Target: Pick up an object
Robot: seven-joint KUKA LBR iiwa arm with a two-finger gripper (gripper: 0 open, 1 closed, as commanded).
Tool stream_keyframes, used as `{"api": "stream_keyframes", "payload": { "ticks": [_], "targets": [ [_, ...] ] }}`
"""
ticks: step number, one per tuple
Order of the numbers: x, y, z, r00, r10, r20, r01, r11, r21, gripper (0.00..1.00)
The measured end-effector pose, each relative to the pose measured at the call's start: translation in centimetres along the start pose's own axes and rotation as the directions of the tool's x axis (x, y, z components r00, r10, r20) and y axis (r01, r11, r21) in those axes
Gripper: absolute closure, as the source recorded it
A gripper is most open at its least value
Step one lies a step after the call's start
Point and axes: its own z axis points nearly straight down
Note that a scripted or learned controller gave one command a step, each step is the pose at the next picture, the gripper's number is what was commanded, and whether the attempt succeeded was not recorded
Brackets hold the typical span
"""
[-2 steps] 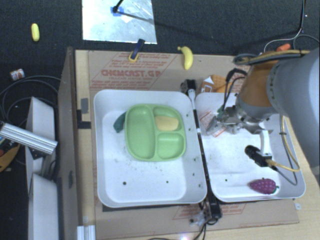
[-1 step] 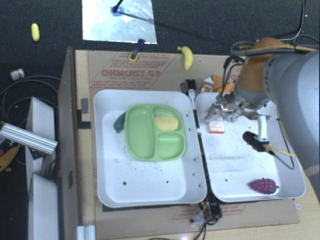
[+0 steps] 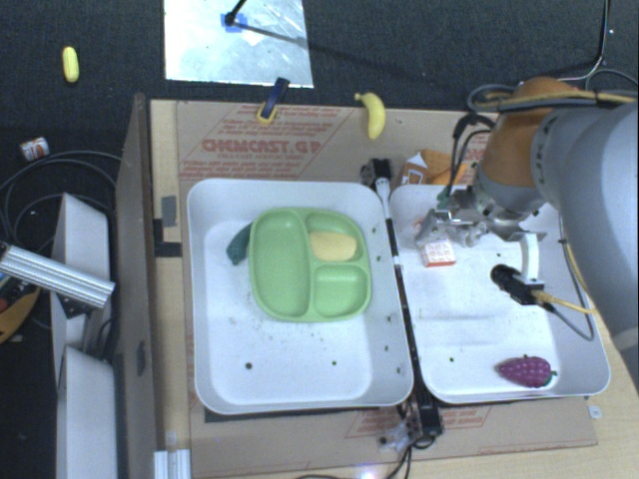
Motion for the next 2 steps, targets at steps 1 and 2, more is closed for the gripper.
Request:
{"api": "stream_keyframes", "payload": {
  "ticks": [1,2],
  "targets": [
    [-0.8,0.5,0.0,1.000,0.000,0.000,0.000,1.000,-0.001,0.00],
    [0.9,0.4,0.0,1.000,-0.004,0.000,0.004,1.000,0.001,0.00]
  ]
}}
